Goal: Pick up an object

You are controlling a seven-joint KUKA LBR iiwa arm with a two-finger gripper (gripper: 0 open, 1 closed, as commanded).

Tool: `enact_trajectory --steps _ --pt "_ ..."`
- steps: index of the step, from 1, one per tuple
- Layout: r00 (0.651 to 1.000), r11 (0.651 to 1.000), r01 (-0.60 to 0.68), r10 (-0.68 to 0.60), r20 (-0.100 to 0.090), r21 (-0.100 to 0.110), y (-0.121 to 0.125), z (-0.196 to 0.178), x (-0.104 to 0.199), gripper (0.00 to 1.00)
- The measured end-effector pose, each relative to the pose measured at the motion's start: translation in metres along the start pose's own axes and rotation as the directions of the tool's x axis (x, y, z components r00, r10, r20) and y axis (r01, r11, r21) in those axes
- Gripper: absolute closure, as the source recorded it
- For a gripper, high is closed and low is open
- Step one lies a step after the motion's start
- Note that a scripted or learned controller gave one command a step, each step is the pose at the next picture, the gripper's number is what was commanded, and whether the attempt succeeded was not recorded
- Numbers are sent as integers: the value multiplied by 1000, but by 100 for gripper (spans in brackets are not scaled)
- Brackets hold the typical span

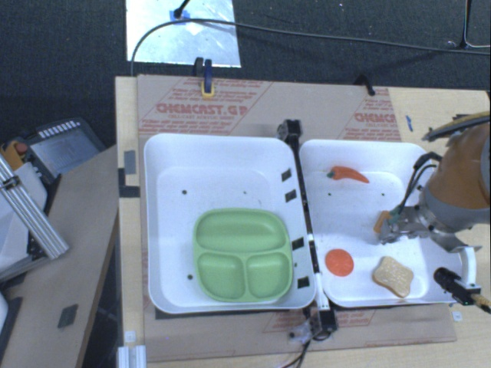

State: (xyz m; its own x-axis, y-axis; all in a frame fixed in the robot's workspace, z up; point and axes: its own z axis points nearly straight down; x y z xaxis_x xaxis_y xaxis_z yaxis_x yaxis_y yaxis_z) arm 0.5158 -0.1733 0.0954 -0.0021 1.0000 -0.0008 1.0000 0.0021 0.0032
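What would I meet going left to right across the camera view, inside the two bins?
Green divided plate in the left bin → red round piece → orange carrot-like piece → tan bread-like piece, all three in the right bin → pincer.

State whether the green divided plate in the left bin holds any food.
Empty: the green divided plate shows three bare compartments. The food pieces lie in the right bin.

A robotics lab: cardboard-lined bench [230,102] with clamped white bins [165,205], trailing cables [153,33], and aluminium framing [31,213].
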Motion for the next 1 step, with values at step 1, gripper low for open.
enact_trajectory --steps 1 --pt "1000 1000 1 -1 1 -2 -2 -44 2 100"
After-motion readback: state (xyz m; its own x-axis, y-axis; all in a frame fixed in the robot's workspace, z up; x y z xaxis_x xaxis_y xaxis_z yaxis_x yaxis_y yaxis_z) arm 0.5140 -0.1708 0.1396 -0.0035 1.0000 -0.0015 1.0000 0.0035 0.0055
